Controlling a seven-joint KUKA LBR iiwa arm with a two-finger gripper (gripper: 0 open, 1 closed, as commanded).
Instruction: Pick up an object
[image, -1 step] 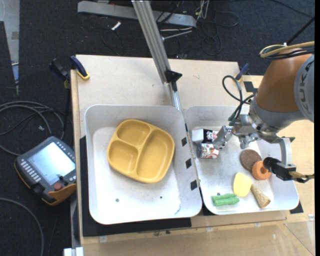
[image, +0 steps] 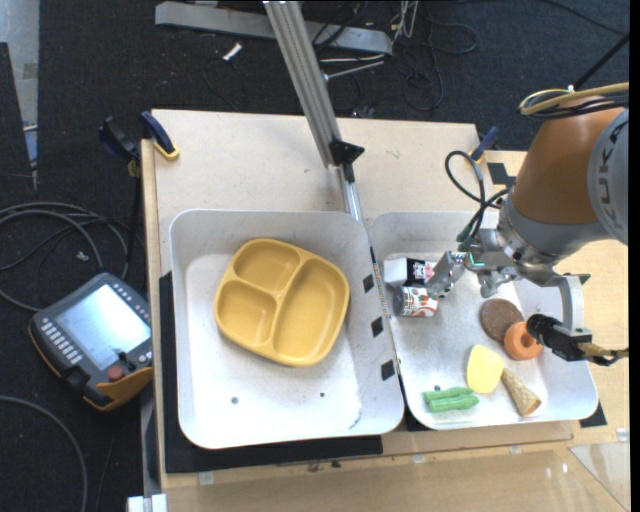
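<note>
Now, starting at your 9 o'clock edge, you see a teach pendant (image: 92, 340) lying on the dark floor beside the bench (image: 250, 165), cables looping around it. Moving right, the left bin (image: 190, 400) holds a yellow divided plate (image: 282, 300) with three compartments, sitting a little toward 12 o'clock of the bin's middle. A grey metal pole (image: 310, 85) slants down from 12 o'clock and ends at the seam between the two bins.

Cross that seam into the right bin (image: 420, 370). At its 10 o'clock corner you find a small white, red and black can (image: 416, 300), lying on its side, with a white and black packet (image: 408, 270) just beside it toward 12 o'clock. The pincer (image: 446, 274) sits right at the can's 2 o'clock side, its dark fingers (image: 440, 281) near or touching the can; you cannot tell whether they are spread or closed, nor whether they pinch anything.

Toward 6 o'clock of the bin lies a green piece (image: 450, 400), then a yellow lump (image: 484, 369) just beside it at 1 o'clock, and a tan cone-like piece (image: 522, 392) next to that. Above these sit a brown disc (image: 498, 317) and an orange ring (image: 519, 341), touching. The grey and orange arm (image: 570, 180) reaches in from 3 o'clock.
</note>
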